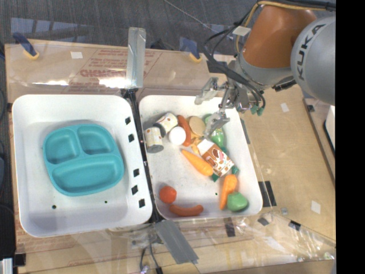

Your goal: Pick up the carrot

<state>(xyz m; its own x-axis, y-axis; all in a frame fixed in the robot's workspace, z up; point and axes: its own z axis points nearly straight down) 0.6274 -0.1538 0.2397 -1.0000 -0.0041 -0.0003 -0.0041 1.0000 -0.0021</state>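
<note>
Nearest the camera, a red sausage is seen at the front edge of the right bin, while further left a teal divided plate is carried by the left bin. Within the right bin, a tomato, a can, an egg and the carrot are found, the carrot lying mid-bin beside a printed carton, with a second carrot at the right wall. Above the bin's back right corner the tool is held, its fingers spread and nothing gripped between them.
</note>
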